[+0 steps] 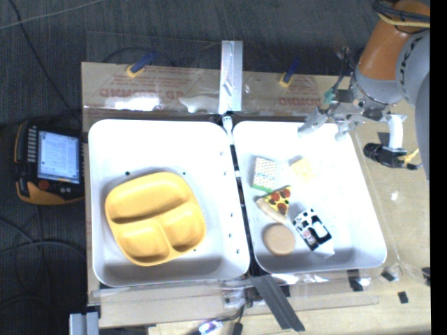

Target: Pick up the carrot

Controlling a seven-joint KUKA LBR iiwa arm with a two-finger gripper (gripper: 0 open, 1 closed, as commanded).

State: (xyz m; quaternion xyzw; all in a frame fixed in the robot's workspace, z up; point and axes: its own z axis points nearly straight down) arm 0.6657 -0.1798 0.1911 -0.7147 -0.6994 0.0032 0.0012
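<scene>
— What's nearest us in the right bin (374, 253)?

— A round brown cookie (279, 239) at 6 o'clock, with a black-and-white carton (312, 230) just beside it at 5. Behind the cookie, at about 9 o'clock, lies a pizza slice (276, 201).

— And the left bin (105, 138)?

— A yellow divided plate (155, 217), towards its 7 o'clock.

— Where's the carrot?

— I can't tell. Something green pokes out at the far edge of the pizza, but I can't make out what it is.

— Farther back?

— A checked packet (264, 170) at 10 o'clock, and a pale yellow piece (302, 167) near 12, apart from it.

— The gripper (327, 121)?

— Over the right bin's far rim, at 1 o'clock, well apart from all the pieces. Open or closed, I can't tell from here. The arm (387, 47) stands beyond it, off the surface's (405, 208) far right corner.
</scene>
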